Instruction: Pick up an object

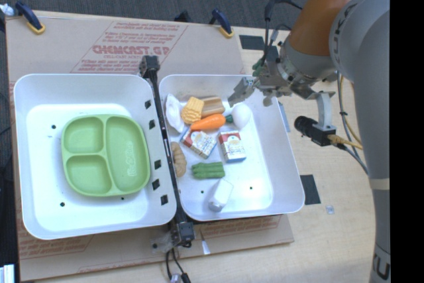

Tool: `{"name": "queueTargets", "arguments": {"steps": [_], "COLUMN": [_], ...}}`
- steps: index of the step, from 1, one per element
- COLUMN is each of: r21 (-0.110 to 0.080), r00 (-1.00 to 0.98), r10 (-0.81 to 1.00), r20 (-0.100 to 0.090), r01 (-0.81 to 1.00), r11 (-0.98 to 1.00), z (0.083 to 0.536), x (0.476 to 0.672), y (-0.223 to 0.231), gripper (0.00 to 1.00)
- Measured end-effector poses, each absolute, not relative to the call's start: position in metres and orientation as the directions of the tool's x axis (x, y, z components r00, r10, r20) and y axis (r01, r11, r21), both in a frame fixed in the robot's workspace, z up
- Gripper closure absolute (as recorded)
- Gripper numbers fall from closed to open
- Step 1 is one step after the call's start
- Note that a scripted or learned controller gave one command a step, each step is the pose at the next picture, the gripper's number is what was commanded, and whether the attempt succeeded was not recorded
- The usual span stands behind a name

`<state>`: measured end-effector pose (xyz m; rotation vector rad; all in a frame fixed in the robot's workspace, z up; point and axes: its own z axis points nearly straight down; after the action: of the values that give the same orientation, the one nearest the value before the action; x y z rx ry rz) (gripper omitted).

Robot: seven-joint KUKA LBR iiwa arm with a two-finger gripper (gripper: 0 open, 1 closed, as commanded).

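Probably best gripped across its narrow middle: light, stiff, smooth plastic carrot [207, 122], lying among clutter in the right bin [286, 162], just beside the gripper [240, 91]; finger state impossible to tell.

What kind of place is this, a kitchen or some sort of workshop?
Most likely a robot test lab, not a kitchen: a robot arm reaches over two white bins, the food looks like toys, and cardboard is clamped to the bench.
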<state>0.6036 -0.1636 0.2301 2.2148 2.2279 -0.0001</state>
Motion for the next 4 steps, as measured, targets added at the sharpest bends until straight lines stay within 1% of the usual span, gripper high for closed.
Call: {"name": "queueTargets", "arguments": {"steps": [1,2,3,4], "r21": [-0.004,-0.005,0.000,-0.003], "r00": [-0.006,-0.009,-0.005,-0.006], "r10": [1.000,1.000,1.000,1.000], "r20": [0.001,0.001,-0.001,0.000], "r01": [1.000,1.000,1.000,1.000], "r11": [0.006,0.009,0.005,0.006], "z": [0.110,0.120,0.212,0.092], "x": [0.595,0.596,0.557,0.491], "y": [-0.122,-0.122,-0.137,-0.159], "gripper": [0.00,1.00,1.00,1.00]}}
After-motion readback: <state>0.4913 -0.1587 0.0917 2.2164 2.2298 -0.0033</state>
